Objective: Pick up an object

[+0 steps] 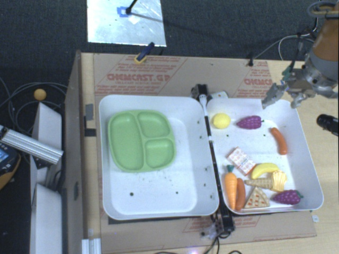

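The pincer [283,95] hangs at the upper right, over the far rim of the right bin [307,157], with its two fingers spread apart and nothing between them. Below it and to the left, the toy foods lie scattered in that bin. A yellow lemon [221,121] sits near the far left corner, just beside a purple grape bunch [249,122]. An orange sausage [279,141] lies slanted nearer the right wall, closest to the pincer but apart from it. Toward the middle is a pink and white wafer block [241,160]. At the near end, a carrot [231,187] lies against the left wall, with a banana [264,169], a corn cob [269,182], a pizza slice [257,199] and a second grape bunch [286,197] crowded close together beside it. The left bin [116,194] holds a green divided plate [141,140] with three compartments. Both bins rest on a brown board on the surface [159,73].
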Controlling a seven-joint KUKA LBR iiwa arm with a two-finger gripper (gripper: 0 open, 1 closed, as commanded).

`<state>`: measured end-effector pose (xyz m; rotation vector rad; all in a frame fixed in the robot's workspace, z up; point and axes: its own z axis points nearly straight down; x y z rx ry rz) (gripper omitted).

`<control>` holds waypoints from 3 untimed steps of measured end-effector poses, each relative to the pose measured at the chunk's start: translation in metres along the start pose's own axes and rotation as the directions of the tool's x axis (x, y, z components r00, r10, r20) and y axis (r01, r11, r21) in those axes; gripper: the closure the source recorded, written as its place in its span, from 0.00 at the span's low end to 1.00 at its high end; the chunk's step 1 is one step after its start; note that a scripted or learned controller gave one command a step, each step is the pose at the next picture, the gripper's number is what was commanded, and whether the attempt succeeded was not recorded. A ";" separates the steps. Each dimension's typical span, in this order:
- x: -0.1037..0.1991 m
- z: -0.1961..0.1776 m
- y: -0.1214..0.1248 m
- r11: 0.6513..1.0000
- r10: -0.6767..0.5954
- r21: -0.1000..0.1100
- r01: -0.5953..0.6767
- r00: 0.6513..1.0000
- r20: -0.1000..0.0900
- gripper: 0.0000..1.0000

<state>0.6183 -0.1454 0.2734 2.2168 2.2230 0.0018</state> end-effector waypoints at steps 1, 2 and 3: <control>0.004 0.059 0.023 1.000 -0.003 0.002 0.003 1.000 0.000 0.00; 0.003 0.170 0.042 1.000 -0.003 0.004 0.003 1.000 -0.001 0.00; 0.003 0.155 0.045 1.000 -0.005 -0.005 0.005 1.000 0.001 1.00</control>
